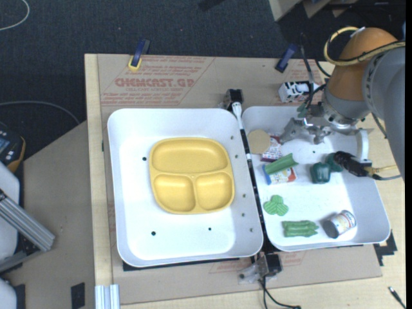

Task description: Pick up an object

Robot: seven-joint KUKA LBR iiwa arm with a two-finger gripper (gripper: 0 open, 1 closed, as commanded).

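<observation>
My gripper [304, 130] hangs over the back of the right bin [376, 205], below the orange wrist band. Just left of it lie a tan round piece [257, 140] and a small red-and-white packet [272, 153]. A green bar [280, 165] rests on a white-and-blue card [284, 176] in front of the gripper. A dark green object [320, 172] sits to the gripper's front right. Nearer the front edge are a green leafy piece [276, 205], a green lumpy object [299, 228] and a small can [340, 223] on its side.
The left bin [129, 172] holds a yellow divided plate [191, 174]. A black-edged wall where the two bins meet [248, 172] separates them. Blue clamps [138, 53] sit on the bench's back edge.
</observation>
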